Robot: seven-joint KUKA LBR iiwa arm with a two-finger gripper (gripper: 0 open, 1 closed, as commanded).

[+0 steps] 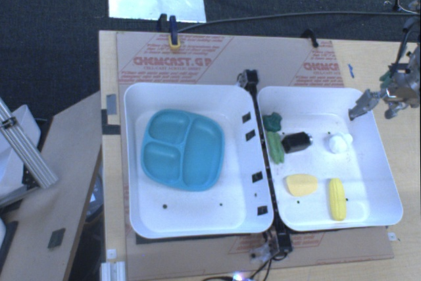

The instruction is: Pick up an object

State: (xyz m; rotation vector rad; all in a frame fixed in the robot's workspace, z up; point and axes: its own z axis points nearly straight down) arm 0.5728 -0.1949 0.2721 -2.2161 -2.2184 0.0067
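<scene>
Two white bins sit side by side on the bench. Left bin [135,141]: holds a blue divided plate [182,149], lying flat, roughly centred, three compartments visible.

Right bin [388,197]: five loose items. Along its left wall, a dark green piece [272,120] with a lighter green elongated object [275,147] just below it, the two close or touching; cannot tell which. Just beside these to the right, a small black object [296,141]. Below it, apart, a pale yellow flattish piece [302,185]. Further right, a white rounded object [339,143] near the middle of the bin, and below it a yellow corn cob [337,199] lying lengthwise toward the near wall.

Gripper [376,106]: at the right bin's upper right corner, above the rim, entering from the right. Two fingers stand spread apart, nothing between them. Nearest item is the white rounded object, down and to the left, clearly apart from the fingertips. No item lifted; all five rest on the bin floor.
</scene>
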